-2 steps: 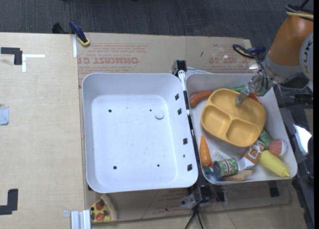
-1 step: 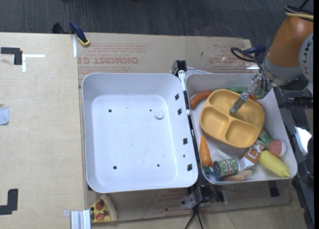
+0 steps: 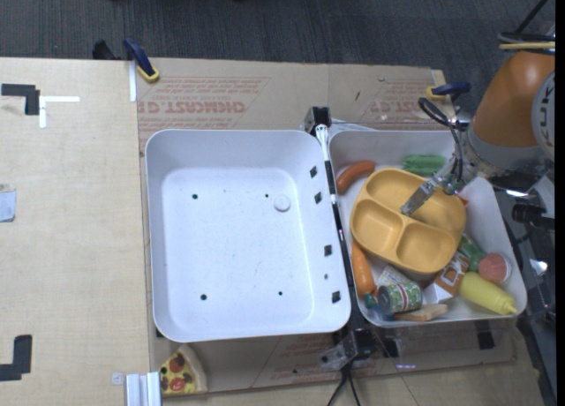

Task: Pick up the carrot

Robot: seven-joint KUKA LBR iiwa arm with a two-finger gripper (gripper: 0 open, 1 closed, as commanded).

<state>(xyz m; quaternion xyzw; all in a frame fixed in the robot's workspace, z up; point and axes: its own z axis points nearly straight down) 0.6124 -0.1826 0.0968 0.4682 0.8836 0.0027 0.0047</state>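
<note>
Orange carrot (image 3: 361, 271) lies wedged beside the yellow plate (image 3: 408, 221), can (image 3: 399, 296) just below; I can't tell my gripper's (image 3: 424, 197) grip

Bench (image 3: 71, 263) bears cardboard (image 3: 229, 95) and two bins (image 3: 159, 219).

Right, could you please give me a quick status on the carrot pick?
Gripper over yellow divided plate, holding nothing visible. Carrot lying at right bin's left wall, untouched. Plate edge overlaps it.
</note>
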